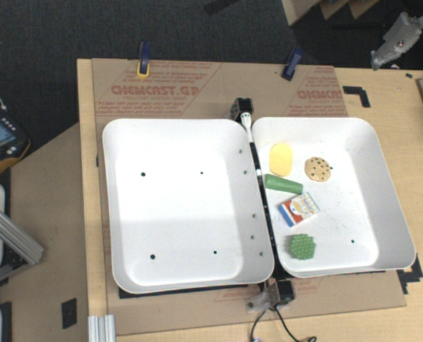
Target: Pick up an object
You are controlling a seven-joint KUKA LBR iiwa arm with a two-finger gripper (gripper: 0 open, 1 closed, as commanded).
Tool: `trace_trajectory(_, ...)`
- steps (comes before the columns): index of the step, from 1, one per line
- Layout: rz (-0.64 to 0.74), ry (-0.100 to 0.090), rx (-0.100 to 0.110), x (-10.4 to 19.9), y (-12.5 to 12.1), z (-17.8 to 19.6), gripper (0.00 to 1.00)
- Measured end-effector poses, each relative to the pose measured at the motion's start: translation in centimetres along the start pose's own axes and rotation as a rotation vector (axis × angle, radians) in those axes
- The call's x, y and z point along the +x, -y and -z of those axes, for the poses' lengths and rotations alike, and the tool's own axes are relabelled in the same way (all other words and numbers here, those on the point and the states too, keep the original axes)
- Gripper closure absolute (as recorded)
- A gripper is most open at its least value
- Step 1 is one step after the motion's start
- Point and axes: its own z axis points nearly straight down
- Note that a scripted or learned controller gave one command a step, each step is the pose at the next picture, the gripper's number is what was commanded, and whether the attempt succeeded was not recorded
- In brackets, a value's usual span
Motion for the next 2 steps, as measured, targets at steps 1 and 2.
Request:
trace_trajectory(1,-0.002,0.0,0.016,0.0,-0.1,0.0,1.0)
trace_trajectory(2,-0.001,0.002,0.012,0.0,-0.2,1.1,1.0)
